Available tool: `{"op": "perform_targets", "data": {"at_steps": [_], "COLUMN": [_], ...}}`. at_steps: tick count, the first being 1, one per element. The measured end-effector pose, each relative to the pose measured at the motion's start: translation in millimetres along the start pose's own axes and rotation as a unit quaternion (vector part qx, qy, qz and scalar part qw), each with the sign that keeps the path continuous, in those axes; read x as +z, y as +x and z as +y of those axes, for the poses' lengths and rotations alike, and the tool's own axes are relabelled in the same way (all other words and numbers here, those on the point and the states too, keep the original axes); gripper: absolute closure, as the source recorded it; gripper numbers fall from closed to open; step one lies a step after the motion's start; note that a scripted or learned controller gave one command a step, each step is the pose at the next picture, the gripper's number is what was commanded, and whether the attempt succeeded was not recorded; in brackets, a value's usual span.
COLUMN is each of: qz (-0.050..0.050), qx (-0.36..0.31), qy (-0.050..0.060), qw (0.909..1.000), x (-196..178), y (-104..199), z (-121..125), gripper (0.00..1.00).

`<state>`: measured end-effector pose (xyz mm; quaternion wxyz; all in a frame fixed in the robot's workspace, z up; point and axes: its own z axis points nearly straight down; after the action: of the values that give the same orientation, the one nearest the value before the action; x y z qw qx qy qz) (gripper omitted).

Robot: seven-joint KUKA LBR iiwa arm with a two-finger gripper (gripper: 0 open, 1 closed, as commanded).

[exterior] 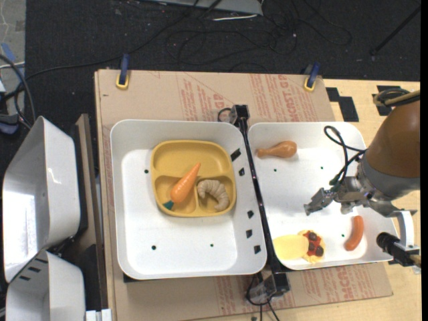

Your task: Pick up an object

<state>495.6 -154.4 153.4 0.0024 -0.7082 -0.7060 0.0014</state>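
In the right bin (pixel 294 182) lie a tan chicken drumstick (pixel 279 150) at the back, an orange-red sausage (pixel 354 233) at the front right, and a pale yellow slice with red bits (pixel 299 246) at the front edge. My gripper (pixel 319 204) hangs low over the middle of this bin, reaching in from the right. It is left of the sausage and above the yellow slice, with nothing visibly in it. In the left bin (pixel 187 246), a yellow divided plate (pixel 162 158) holds an orange carrot (pixel 185 183) and a beige shrimp (pixel 215 192).
A black cable (pixel 341 149) loops from the wrist over the right bin's back right. The bins sit on a cardboard sheet (pixel 194 92) with clamps (pixel 122 80) at its back edge. White containers (pixel 40 179) stand off the bench to the left.
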Motion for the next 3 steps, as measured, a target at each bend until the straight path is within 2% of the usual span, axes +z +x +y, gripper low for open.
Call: {"op": "perform_targets", "data": {"at_steps": [1,2,3], "qz": [0.000,0.000,-0.002], "qx": [-0.001,0.000,0.000], "qy": [0.000,-0.002,-0.005], "qw": [1.0000,1.0000,1.0000], "x": [63,50,-3], "y": [4,4,-3], "z": [2,3,-4], "gripper": [0.00,1.00,1.00]}}
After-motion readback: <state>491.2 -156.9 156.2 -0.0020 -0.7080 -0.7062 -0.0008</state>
